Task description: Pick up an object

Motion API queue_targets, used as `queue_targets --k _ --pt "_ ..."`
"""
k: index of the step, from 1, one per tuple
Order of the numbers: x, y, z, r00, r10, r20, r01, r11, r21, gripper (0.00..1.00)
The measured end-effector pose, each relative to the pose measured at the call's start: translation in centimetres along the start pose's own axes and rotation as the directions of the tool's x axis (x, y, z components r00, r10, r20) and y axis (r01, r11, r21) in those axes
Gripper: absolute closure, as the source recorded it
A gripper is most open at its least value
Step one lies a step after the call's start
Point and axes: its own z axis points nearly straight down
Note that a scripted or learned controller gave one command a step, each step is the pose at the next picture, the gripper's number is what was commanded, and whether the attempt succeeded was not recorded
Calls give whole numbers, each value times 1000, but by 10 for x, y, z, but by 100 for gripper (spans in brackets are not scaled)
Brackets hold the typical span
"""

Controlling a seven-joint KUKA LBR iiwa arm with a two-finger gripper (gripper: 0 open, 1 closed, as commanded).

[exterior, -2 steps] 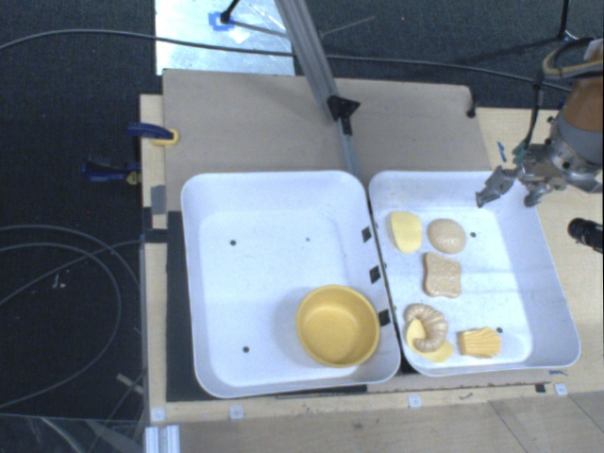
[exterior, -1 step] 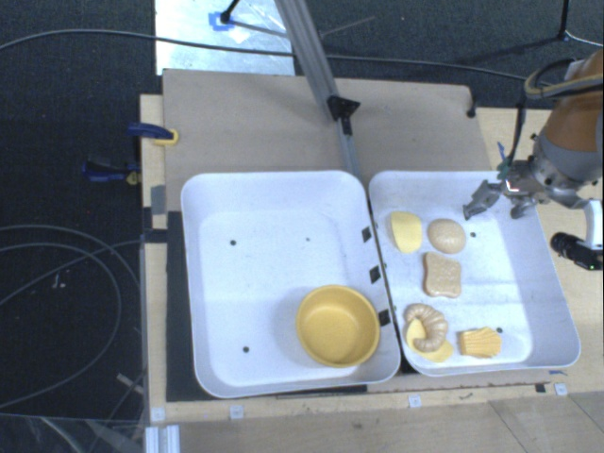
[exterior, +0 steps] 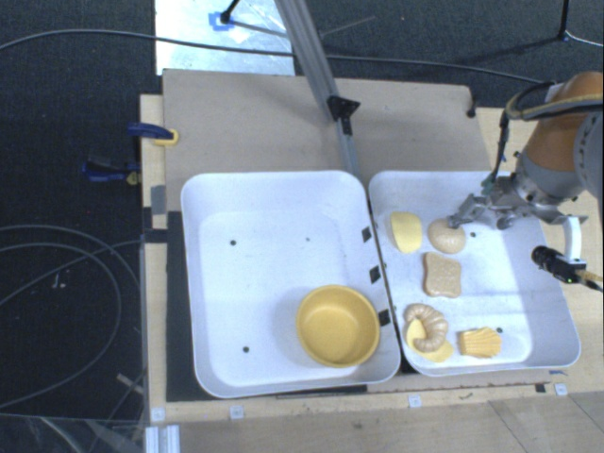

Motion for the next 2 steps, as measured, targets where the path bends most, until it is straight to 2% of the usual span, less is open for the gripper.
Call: queue_targets --k 1,2 --pt "-1 2 -14 1000 -3 4 3 1000 -5 100" --pt "-6 11 -75 1000 -4 1 4 1000 1 100"
